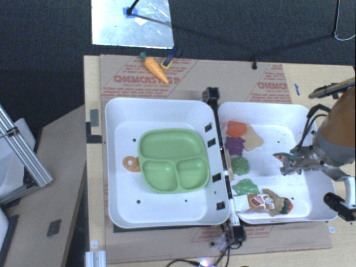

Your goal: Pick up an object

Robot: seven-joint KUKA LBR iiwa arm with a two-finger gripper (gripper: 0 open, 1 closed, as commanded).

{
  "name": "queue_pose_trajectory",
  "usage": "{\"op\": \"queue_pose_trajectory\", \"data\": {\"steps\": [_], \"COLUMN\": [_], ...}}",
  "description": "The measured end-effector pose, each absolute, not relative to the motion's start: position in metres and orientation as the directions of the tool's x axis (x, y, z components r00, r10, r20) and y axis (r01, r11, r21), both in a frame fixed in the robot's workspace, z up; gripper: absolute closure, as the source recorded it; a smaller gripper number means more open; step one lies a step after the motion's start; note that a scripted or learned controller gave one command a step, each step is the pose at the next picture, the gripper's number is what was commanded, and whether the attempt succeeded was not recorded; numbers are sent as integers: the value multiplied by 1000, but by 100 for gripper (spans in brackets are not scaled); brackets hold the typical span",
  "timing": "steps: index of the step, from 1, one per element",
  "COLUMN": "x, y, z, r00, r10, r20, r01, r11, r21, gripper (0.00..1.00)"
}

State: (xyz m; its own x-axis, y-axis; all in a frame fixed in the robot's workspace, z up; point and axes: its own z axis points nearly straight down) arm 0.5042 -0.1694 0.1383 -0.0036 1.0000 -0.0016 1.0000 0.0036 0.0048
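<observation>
Here we see two shallow white bins side by side on a cardboard-covered bench. The left white bin (119, 149) carries a light green compartment tray (173, 160) with three sections, and a small tan ring-shaped toy (132, 164) lies just beside the tray's left edge.

The right white bin (278, 113) holds the small toy foods, all gathered along its left side: an orange-red rounded piece (237, 129) near the top, a beige flat piece (253, 140) touching it on the right, a purple piece (234, 146) just below, then a dark green broccoli-like piece (240, 165), a pale green leafy piece (245, 186), and a flat brown, red and green patterned piece (270, 203) near the bin's front wall.

The grey arm reaches in from the right, and its two-finger gripper (285, 163) sits low over the bare middle of the right bin, well apart from the toys to its left. We see nothing between its dark fingertips; whether they are spread or closed we cannot tell.

Outside the bins, an orange toy carrot (155, 69) lies on the cardboard behind the left bin, near a shiny silver sheet (132, 15) on the dark floor.
</observation>
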Motion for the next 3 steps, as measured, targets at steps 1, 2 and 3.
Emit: {"op": "queue_pose_trajectory", "data": {"steps": [1,2,3], "x": [502,503,527], "y": [-173,-174,-124], "z": [201,226,216], "r00": [-4,-5,-9], "r10": [1000,1000,1000], "r20": [-3,-2,0], "r01": [1000,1000,1000], "r11": [4,5,9], "r21": [8,5,4], "gripper": [100,100,100]}}
